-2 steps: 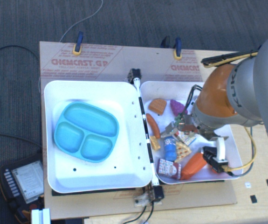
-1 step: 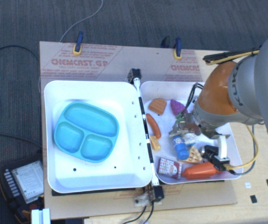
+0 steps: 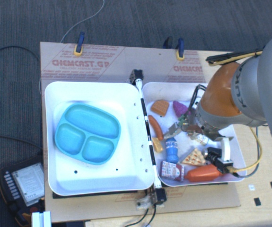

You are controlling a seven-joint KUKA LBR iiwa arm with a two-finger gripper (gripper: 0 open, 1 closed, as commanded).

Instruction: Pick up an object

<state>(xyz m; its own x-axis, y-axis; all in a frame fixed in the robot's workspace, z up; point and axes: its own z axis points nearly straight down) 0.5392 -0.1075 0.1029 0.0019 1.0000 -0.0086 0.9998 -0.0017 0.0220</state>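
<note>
Start at the bottom of the frame, where the counter (image 3: 102,56) edge carries a black clamp between the two bins. Just above it, note the right bin (image 3: 147,91) in the lower right of the frame. Along its lower wall lie a dark red packet (image 3: 172,171) and, touching its right end, an orange-red carrot-shaped piece (image 3: 203,174). Above these, locate a waffle wedge (image 3: 194,158) and a small blue bottle (image 3: 171,150) standing near the bin's left wall. A hot dog (image 3: 155,126) lies aslant further up along that wall. Near the bin's upper wall, find an orange bun (image 3: 160,107) and a purple piece (image 3: 180,108) side by side.

The gripper (image 3: 188,126) sits over the middle of the right bin, just right of the hot dog and above the bottle. You cannot tell how its fingers are set; the wrist hides them. The arm (image 3: 230,96) with its orange band enters from the right edge.

The left bin (image 3: 60,178) fills the centre left of the frame and holds a blue divided tray (image 3: 87,133).

At the top edge of the counter, observe two blue and yellow clamps (image 3: 81,42).
</note>
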